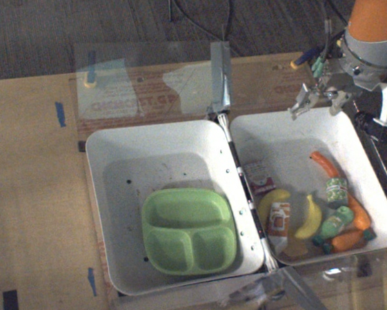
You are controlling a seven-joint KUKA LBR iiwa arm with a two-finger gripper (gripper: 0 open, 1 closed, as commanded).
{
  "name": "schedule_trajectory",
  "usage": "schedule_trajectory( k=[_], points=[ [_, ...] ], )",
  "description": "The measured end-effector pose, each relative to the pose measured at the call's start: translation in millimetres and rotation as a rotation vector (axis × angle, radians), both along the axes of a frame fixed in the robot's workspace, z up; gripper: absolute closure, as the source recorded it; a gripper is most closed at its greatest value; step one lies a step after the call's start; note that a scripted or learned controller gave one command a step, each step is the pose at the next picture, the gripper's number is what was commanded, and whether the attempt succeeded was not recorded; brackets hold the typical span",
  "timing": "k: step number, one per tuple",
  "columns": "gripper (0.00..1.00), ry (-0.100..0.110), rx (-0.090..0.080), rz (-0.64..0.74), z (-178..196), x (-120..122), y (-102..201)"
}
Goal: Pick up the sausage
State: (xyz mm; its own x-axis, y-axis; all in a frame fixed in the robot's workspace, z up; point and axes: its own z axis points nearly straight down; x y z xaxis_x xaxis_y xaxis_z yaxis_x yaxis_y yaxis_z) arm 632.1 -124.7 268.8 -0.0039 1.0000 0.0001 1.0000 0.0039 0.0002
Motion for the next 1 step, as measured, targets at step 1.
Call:
schedule_trajectory(
  k=[1],
  points=[
    [0.0, -0.001, -0.001, 0.04, -49.3, -36.3, -42.0]
  ],
)
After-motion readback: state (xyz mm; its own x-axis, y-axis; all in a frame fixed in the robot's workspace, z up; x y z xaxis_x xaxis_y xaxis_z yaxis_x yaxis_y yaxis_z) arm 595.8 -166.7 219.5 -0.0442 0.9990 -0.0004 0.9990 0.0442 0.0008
